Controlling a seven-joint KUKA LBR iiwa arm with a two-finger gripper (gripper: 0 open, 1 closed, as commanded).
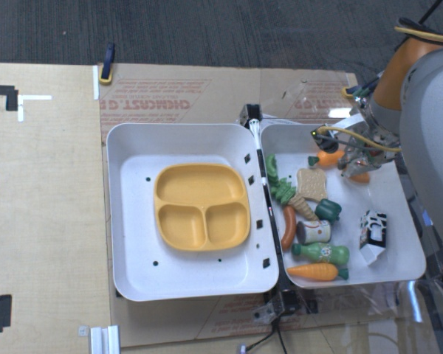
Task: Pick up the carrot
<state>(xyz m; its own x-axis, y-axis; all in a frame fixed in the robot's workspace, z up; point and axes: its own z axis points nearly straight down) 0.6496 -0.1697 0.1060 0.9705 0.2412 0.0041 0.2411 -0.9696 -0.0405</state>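
Two bins on bench; carrot [312,272] lies at near edge of right bin [399,271], touching green bottle [323,253]. Pincer [348,158] sits far side, well apart; whether open or holding anything, you cannot tell. Approach carrot from above, across its width.

From my seat the one thing I can read is red print on the cardboard sheet [207,94] under the bins, upside down to the camera; it looks like "CHEMCAST GP". The black-and-white carton [373,231] in the right bin [399,268] bears markings too small to read.
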